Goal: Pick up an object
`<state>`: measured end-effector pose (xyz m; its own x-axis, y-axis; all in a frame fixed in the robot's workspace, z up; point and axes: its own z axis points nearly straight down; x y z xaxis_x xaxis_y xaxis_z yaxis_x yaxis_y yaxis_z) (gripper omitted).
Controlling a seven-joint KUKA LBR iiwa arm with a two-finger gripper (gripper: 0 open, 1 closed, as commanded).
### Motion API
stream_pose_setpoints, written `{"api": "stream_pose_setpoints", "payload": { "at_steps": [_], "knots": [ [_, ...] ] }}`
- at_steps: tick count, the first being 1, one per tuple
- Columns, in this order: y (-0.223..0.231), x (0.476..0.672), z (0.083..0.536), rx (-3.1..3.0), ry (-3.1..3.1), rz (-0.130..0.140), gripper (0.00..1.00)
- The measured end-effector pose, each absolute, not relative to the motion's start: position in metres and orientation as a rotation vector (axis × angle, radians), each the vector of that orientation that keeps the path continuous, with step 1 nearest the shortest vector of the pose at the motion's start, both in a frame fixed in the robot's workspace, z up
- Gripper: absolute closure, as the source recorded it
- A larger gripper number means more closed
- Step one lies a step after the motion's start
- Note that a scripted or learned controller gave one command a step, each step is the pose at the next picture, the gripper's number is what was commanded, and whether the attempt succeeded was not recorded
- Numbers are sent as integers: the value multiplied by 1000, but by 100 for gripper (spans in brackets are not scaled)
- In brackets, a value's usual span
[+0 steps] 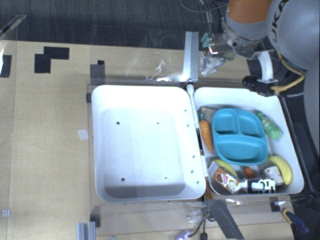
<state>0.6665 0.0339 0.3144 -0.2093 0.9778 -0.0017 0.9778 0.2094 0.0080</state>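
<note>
We can't tell the grey two-finger gripper (214, 59) state, it hangs behind the right white bin (287, 129) w/ crowded items, so grabbing the yellow banana (283, 169) risks slipping vs. the wall.

I count two white bins: left bin (142, 144), right bin (287, 129). One arm (280, 14) up top right, one orange band (250, 1) on it.

Right bin contents, by kind:
- 1 blue tray (239, 135), three compartments
- 1 carrot (206, 135)
- 2 bananas: one at right (284, 169), one lower left (223, 167)
- 1 green bottle (270, 126)
- 1 dark bottle (257, 186) with white label
- 1 brown-and-white packet (226, 181)
- 1 small red item (248, 172), can't tell what
- 1 small white item (271, 172) by the right banana, can't tell what

Bench: 3 black marks (50, 58) at upper left, counting the one cut off at the edge.
</note>
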Motion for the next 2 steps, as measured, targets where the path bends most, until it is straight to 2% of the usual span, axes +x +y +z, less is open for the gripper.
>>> {"api": "stream_pose_setpoints", "payload": {
  "at_steps": [1,2],
  "knots": [
    [34,666,314,1971,2439,8,0],
    [97,522,377,2019,2402,8,0]
  ]
}}
